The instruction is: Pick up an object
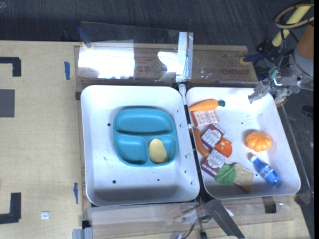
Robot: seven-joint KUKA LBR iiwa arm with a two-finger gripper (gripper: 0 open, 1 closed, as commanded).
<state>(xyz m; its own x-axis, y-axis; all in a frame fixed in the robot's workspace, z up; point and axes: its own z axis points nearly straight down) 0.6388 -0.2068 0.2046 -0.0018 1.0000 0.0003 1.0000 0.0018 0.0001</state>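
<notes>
Seen from above, the gripper (pixel 259 94) hovers at the right bin's (pixel 286 133) far right corner, its fingers too small to judge spread or pressed together, nothing visibly held, the approach apparently under way toward the nearby pumpkin (pixel 259 141), needing a descent.

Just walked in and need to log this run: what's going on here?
A robot arm reaches in from the right, its end effector over the far corner of the right bin, holding nothing visible. That bin holds a carrot, a small pumpkin, a blue bottle and packets. The left bin holds a blue tray with a yellow object.
</notes>
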